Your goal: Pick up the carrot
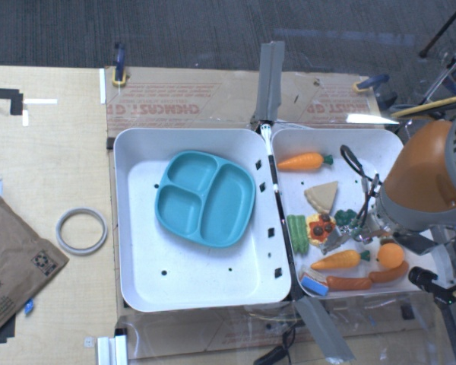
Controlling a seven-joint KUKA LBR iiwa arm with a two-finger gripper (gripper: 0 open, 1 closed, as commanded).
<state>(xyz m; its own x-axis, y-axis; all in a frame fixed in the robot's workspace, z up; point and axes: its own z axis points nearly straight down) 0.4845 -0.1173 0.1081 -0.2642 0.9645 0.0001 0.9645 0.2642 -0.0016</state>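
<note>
Two carrots lie in the right bin [380, 137]. One carrot [300, 161], orange with a green top, rests near the bin's far left corner. The second carrot [338, 261] lies toward the front, beside an orange ball-shaped fruit [391, 255]. My gripper [348, 239] hangs low in the right bin, just behind the front carrot and well away from the far one. It is open, its metal fingertips [333, 243] apart with nothing between them. The arm's orange band [429, 166] covers the bin's right side.
Around the gripper lie a bread slice [323, 196], a green vegetable [296, 233], a pizza-like piece [319, 226], a red sausage [357, 282] and a blue block [313, 286]. The left bin [137, 226] holds a teal divided plate [205, 198]. A tape ring [81, 230] sits on the bench.
</note>
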